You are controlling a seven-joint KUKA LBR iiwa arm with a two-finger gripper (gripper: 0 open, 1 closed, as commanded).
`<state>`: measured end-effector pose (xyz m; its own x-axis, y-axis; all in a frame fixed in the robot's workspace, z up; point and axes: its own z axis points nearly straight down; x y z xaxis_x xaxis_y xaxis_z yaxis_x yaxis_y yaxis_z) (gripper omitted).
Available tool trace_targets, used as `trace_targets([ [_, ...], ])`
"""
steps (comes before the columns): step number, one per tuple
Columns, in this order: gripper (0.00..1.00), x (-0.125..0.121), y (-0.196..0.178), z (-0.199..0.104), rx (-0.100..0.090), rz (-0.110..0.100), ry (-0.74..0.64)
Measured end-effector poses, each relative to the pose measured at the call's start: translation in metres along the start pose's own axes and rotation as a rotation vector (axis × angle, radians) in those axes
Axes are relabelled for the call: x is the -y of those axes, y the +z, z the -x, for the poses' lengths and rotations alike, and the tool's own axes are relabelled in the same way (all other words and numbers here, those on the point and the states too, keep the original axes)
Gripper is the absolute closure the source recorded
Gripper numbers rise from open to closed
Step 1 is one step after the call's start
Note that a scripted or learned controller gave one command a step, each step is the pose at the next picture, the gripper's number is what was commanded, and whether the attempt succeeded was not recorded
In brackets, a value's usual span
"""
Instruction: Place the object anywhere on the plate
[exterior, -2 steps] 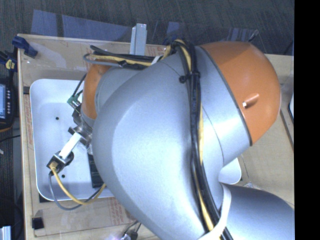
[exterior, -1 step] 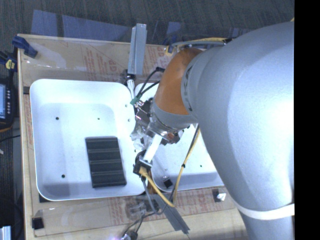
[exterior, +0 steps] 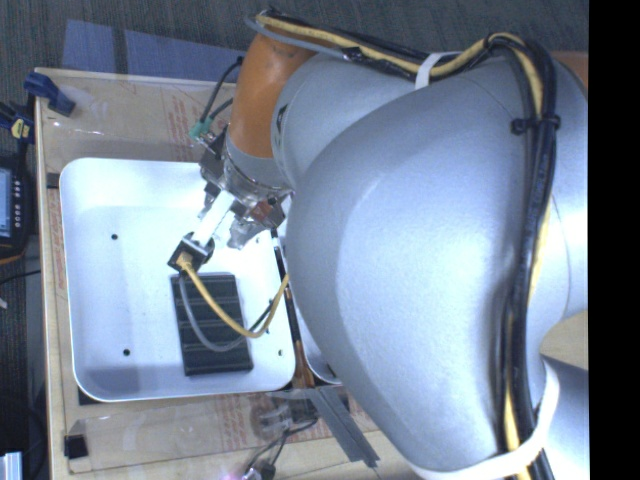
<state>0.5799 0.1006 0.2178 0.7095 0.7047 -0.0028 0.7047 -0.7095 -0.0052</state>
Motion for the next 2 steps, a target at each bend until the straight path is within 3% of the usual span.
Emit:
trace_targets([
  [1, 1.00, -0.041, 0.083, -0.046, 0.002, 0.000, 0.125],
  [2, 1.00, 0.024, -0.042, -0.095, -0.006, 0.005, 0.204],
])
